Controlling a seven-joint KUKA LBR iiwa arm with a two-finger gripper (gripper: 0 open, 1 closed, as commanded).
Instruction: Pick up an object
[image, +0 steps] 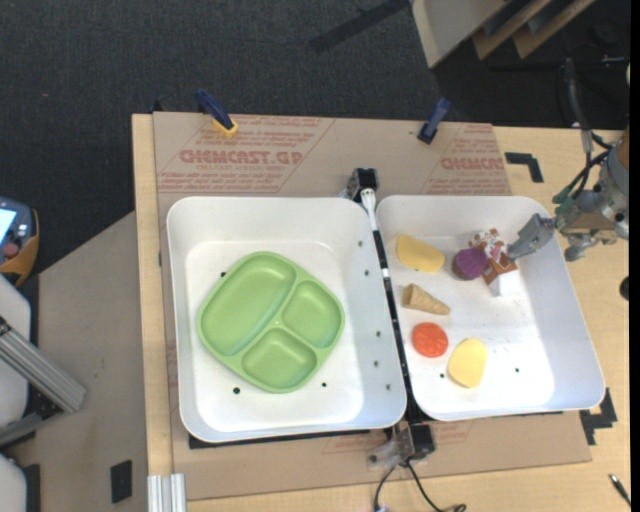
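The right bin (560, 330) served as the landmark. Inside it, near its far left corner, lay a yellow wedge (419, 254); just toward the bin's middle from that sat a purple round piece (468, 263), touching or nearly touching a small red-and-white toy (492, 252) beside it. Nearer the bin's left wall rested a tan cone (425, 298), with an orange-red ball (431, 339) closer to the front and a yellow lemon-like piece (467, 362) just beside the ball.

The gripper (530, 238) hung over the bin's far right part, right next to the red-and-white toy. Whether its jaws stood wide or narrow could not be told, and nothing was visibly held.

Left of the right bin, the left bin (190, 290) carried a green divided plate (270, 320). Both bins rested on the table (300, 150).
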